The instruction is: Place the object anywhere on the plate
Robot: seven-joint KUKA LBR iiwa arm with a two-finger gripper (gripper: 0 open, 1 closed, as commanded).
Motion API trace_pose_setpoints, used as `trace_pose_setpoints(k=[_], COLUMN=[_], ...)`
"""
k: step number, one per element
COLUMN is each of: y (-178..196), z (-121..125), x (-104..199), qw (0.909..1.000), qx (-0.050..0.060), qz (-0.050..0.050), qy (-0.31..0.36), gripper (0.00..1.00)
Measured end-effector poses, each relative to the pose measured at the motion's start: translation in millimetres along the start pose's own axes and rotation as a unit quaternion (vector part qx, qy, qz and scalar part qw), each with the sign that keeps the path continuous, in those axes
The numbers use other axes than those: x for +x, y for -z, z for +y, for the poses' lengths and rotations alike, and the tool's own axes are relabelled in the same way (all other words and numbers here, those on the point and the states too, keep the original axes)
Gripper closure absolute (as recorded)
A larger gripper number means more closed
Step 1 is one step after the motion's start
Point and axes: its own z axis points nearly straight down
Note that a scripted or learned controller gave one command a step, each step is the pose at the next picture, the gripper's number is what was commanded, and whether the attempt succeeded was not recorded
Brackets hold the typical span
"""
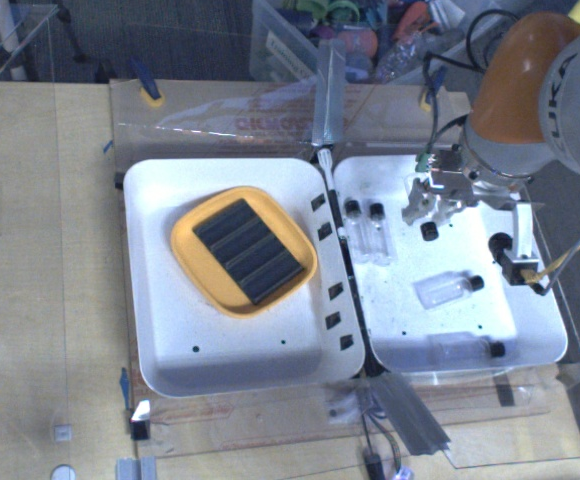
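my bench [40, 268] looks like pale matt wood. both bins [230, 363] are smooth white plastic. the yellow plate [195, 268] looks like matt plastic with a dark ribbed insert. the small bottles [440, 288] are clear and glossy with black caps.

Even, bright overhead light; the white bins [160, 358] are nearly blown out, shadows are faint, and the whole frame is slightly soft and grainy.

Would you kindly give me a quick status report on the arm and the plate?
Pincer over right bin, nothing seen held. Clear vials lying in that bin. Yellow plate in left bin, dark ridged block on it.
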Motion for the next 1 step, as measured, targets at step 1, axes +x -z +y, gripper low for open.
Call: trace_pose_setpoints(k=[1], y=[0.2], z=[0.1], x=[0.0], qw=[1.0], qx=[0.0], qz=[0.0], qy=[0.0], gripper=[0.0])
